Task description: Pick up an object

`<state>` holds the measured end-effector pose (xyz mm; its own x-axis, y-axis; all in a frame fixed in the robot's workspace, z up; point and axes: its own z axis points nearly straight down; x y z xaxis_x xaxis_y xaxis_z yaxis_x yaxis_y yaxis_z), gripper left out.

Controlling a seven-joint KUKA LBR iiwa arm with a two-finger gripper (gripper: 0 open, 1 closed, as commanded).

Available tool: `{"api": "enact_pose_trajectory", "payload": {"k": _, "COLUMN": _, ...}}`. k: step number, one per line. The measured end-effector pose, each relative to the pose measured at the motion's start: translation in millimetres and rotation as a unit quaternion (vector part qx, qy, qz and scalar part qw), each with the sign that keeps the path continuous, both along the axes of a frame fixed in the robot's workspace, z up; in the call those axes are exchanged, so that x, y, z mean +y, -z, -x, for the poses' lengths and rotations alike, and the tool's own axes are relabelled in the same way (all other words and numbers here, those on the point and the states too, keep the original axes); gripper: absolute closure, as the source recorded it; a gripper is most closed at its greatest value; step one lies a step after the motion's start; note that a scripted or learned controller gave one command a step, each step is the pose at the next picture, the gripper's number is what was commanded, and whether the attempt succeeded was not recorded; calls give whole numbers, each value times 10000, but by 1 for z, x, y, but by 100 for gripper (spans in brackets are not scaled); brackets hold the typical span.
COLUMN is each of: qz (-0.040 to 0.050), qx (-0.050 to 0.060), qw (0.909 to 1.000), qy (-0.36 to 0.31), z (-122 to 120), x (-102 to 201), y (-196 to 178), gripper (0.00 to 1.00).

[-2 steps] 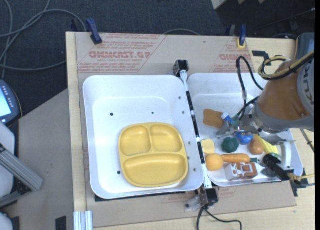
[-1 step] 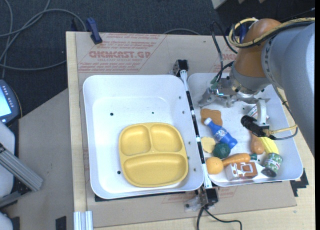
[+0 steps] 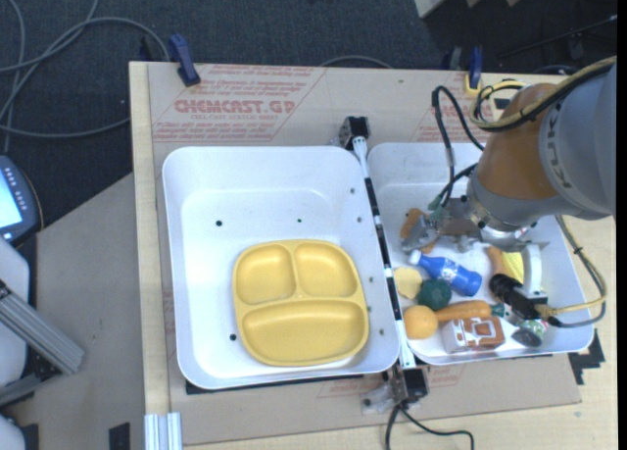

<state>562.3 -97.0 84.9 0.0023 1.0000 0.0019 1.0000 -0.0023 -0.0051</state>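
Note:
My gripper [image 3: 424,230] hangs low over the left part of the right bin [image 3: 411,169], beneath the grey wrist and orange band. A small brown thing [image 3: 415,215] lies right at it, and whether they touch is unclear. Just below the gripper lies a blue bottle [image 3: 451,273] with a white cap. Beside the bottle sit a dark green round thing [image 3: 434,293], a yellow-orange ball [image 3: 420,322], an orange carrot [image 3: 466,310] and a white packet [image 3: 476,334]. A yellow banana [image 3: 510,264] lies under the wrist, partly hidden.
The left bin [image 3: 196,193] holds a yellow divided plate [image 3: 299,301] in its near half. A black clip [image 3: 355,128] sits on the rim between the bins. The arm covers the right bin's far right side.

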Motion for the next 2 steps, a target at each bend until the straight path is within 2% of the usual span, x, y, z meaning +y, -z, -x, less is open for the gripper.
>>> {"api": "enact_pose_trajectory", "payload": {"k": 1, "qz": 13, "qx": -32, "qw": 10000, "qy": -15, "z": -10, "x": 2, "y": 0, "gripper": 0}}
{"api": "enact_pose_trajectory", "payload": {"k": 2, "qz": 3, "qx": -3, "qw": 10000, "qy": -4, "z": 15, "x": -3, "y": 1, "gripper": 0}}
